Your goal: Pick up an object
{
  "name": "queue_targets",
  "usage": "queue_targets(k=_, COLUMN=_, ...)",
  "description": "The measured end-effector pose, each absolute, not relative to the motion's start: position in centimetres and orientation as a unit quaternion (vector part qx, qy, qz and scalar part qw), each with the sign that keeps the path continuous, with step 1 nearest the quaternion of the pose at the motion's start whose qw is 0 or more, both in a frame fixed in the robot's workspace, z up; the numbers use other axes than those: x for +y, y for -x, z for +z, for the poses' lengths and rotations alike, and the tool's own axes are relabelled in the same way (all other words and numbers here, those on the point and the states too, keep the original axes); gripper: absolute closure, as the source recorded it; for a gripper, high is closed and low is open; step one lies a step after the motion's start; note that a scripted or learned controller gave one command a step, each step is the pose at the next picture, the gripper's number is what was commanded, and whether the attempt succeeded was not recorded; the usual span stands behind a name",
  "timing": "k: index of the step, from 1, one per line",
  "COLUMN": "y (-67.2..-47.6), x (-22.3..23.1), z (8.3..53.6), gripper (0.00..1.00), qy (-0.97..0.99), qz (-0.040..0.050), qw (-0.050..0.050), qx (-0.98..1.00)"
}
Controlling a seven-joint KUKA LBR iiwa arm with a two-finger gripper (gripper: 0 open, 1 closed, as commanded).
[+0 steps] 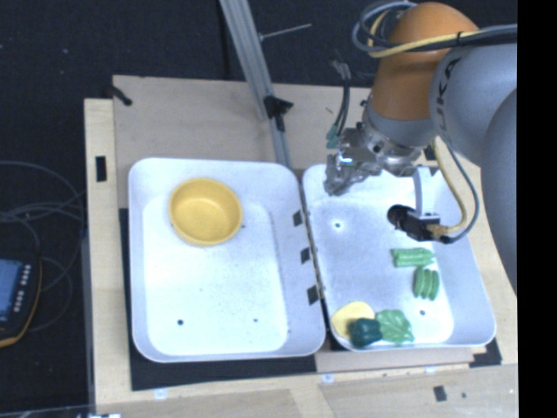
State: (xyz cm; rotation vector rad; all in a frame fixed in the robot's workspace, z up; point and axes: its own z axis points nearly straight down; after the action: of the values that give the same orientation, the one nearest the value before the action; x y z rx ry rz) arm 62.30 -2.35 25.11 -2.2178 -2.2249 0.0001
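Observation:
My gripper (338, 181) hangs over the far left corner of the right bin (461, 320), beneath the orange wrist band. Nothing shows between its fingers. Well in front of it, on the bin floor, lie a light green piece (411, 256) and a small green pod (426, 282). At the bin's near edge sit a yellow piece (348, 314), a dark green pepper (365, 331) and a light green leafy piece (395, 324). A yellow bowl (205, 211) stands in the left bin (218, 320), far left of the gripper.
A grey metal pole (248, 50) slants down from the top to the bins' shared far edge. A black cable fitting (413, 220) hangs over the right bin's middle. The wooden bench (174, 103) surrounds both bins.

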Motion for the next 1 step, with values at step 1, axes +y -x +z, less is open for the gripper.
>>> queue_targets(k=1, y=-63.34, x=3.21, z=25.72, gripper=1.00, qy=0.706, qz=-0.0006, qw=0.000, qx=-0.709)
